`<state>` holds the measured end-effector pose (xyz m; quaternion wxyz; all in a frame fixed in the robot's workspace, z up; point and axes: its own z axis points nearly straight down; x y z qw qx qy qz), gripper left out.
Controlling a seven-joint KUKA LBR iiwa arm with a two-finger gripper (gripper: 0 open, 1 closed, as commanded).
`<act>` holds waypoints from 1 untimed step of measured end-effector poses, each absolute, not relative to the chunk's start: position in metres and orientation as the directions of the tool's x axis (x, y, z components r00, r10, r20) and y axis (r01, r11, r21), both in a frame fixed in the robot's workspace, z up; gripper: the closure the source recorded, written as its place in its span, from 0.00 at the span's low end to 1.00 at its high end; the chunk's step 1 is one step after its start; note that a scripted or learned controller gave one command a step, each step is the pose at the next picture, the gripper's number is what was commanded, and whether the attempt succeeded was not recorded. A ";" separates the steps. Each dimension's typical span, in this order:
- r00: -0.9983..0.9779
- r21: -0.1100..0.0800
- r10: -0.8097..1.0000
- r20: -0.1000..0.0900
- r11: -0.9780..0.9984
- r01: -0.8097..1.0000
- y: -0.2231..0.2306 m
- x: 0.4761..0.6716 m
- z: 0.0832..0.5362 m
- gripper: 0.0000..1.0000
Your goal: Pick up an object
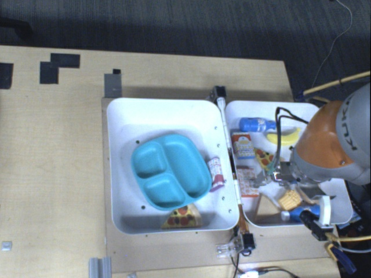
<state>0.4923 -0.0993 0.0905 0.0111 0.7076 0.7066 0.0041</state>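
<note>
The arm's wrist hangs low over the right bin (342, 210), and the gripper (282, 177) sits among the clutter near that bin's middle; whether it is released or clenched cannot be told from this angle, and nothing is clearly seen held.

The likeliest thing to pick lies under and just beside it: a tan cracker-like toy (289, 200) next to a blue piece (301, 214) at the bin's near side. Both look small, light and stiff, probably smooth plastic, so they may slip; a pinch across the narrow sides would suit best.

Further back in the same bin lie a blue bottle (253, 124), touching a yellow banana (284, 136), and two flat printed packets (243, 145), one behind the other along the left wall. The packets are thin and lie flat, hard to get under.

The left bin (119, 155) holds a teal divided plate (171, 171), wide and shallow, best taken by its rim. A small can (215, 174) leans at its right edge, and a pizza slice toy (182, 216) lies just beyond its near edge.

Both bins sit side by side on the counter (52, 184).
</note>
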 end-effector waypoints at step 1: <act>-0.003 0.024 1.000 -0.001 0.003 1.000 -0.096 0.495 0.103 1.00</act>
